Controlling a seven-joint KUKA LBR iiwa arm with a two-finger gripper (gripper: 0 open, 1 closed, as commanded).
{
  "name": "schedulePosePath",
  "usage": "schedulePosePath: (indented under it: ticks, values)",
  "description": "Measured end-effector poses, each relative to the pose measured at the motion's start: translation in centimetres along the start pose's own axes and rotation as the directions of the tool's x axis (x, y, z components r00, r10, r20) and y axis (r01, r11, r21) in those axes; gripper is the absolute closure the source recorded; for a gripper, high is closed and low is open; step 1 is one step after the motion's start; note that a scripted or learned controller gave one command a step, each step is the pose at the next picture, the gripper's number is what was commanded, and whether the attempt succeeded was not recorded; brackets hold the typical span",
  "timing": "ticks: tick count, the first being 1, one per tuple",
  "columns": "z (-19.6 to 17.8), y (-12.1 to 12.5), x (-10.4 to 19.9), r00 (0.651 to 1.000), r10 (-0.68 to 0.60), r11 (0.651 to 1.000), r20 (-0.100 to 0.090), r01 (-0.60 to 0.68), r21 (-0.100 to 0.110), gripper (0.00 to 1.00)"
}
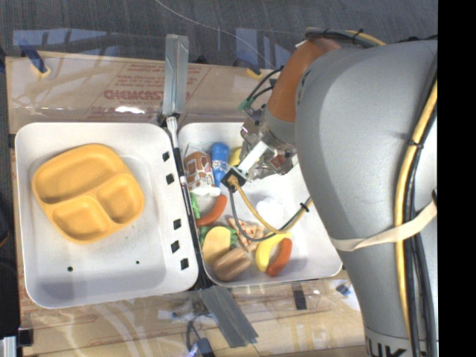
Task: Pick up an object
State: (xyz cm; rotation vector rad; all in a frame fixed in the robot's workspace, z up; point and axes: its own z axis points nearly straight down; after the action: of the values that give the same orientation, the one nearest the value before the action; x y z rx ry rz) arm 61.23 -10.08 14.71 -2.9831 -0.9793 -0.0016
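My gripper [262,149] hangs over the upper middle of the right bin [316,255], under the orange-banded wrist; its fingertips are hidden by the wrist. Close to its left lie a blue-capped bottle [219,162] and a brown snack packet [197,168]. Lower in that bin lie a red-orange sausage toy [213,209], a yellow round piece [217,239], a tan bun [232,263], a yellow and red piece [274,254] and a strip of bacon-like toy [245,229]. Nothing can be seen between the fingers.
The left bin [44,274] holds a yellow divided tray [85,190]. A grey divider clip [175,73] stands between the bins at the back. The large grey arm covers the right side of the right bin.
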Motion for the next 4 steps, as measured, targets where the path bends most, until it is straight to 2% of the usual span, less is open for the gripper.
schedulePosePath:
  ticks: [1, 2, 3, 4]
  values:
    - [4.9, -1.6, -8.0, 0.992, 0.127, 0.992, 0.009, -0.127, 0.006, 0.0]
    - [5.7, 0.1, -1.4, 0.92, 0.392, 0.92, 0.005, -0.392, 0.002, 0.0]
    - [4.8, -0.1, -1.3, 0.924, 0.383, 0.924, 0.009, -0.383, 0.006, 1.0]
    - [-12.2, -2.5, 3.6, 0.916, 0.4, 0.916, -0.008, -0.4, -0.003, 1.0]
